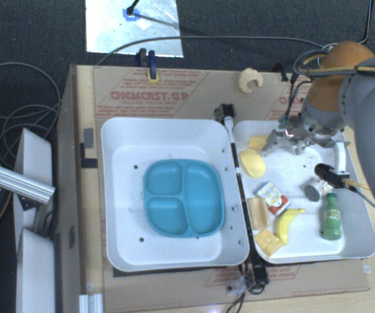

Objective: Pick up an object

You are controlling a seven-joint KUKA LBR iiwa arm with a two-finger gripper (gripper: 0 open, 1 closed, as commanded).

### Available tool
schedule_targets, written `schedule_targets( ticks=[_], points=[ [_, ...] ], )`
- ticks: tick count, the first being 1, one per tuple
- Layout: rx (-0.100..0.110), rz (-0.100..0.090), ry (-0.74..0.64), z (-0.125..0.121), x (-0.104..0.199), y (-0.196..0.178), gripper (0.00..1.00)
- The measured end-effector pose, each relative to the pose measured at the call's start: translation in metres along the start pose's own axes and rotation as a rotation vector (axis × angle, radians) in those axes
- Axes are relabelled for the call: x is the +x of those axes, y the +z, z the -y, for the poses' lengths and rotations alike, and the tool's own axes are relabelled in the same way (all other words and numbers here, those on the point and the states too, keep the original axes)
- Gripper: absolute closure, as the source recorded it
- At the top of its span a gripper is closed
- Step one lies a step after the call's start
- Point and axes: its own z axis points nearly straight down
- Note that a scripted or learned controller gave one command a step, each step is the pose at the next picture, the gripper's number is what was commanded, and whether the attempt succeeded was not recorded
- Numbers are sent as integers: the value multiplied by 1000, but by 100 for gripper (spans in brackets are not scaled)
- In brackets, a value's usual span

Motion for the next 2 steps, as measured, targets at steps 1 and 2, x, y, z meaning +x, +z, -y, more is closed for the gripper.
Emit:
schedule_targets(
  ticks=[1,2],
  points=[
    [-23,5,4,18,-20,-133,0],
    [-15,1,2,5,43,-49,0]
  ],
)
